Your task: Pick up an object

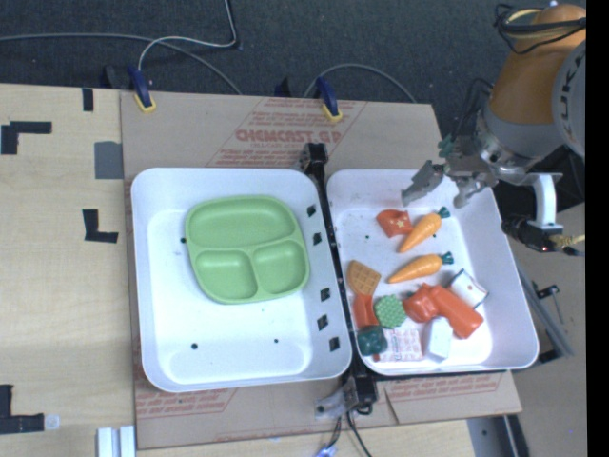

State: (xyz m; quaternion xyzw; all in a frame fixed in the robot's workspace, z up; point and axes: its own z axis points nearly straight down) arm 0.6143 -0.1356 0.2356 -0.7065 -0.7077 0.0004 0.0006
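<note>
My gripper (pixel 442 190) hangs over the far part of the right bin (pixel 504 255), fingers spread open with nothing between them. Just below it lie a small red piece (pixel 391 222) and an orange carrot (pixel 422 231). A second carrot (pixel 419 268) lies nearer the middle. Toward the bin's front sit a waffle-like square (pixel 363 277), a green round piece (pixel 389 309), a red-orange toy (pixel 442 307), a dark green piece (pixel 369 341) and a pink-white packet (pixel 404 343).
The left bin (pixel 157 255) holds a green divided plate (pixel 247 248). A black divider (pixel 326 246) with clips runs between the bins. Blue clamps (pixel 143 89) hold the cardboard at the back. The arm's orange band (pixel 538 69) rises at the upper right.
</note>
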